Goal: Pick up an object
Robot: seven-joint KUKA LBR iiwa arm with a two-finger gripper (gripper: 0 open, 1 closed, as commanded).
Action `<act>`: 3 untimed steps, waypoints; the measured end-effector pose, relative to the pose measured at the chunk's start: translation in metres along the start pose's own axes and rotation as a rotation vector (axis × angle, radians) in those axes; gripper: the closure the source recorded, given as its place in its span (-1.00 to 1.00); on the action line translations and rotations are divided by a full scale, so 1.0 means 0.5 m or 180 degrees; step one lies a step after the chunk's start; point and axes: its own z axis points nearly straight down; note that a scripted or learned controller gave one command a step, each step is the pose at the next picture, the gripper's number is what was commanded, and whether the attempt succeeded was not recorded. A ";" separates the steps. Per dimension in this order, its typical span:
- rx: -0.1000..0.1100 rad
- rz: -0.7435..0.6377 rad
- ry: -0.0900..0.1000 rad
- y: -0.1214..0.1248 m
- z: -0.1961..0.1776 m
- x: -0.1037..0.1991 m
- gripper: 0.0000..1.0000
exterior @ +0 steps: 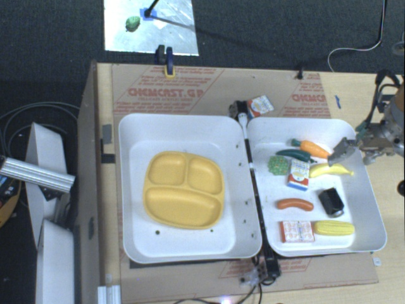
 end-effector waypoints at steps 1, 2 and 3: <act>0.0007 -0.0003 0.0002 0.068 0.172 0.017 -1.00; -0.0034 0.0000 -0.0012 0.165 0.353 0.059 -1.00; -0.0020 0.0000 -0.0009 0.277 0.347 0.024 -1.00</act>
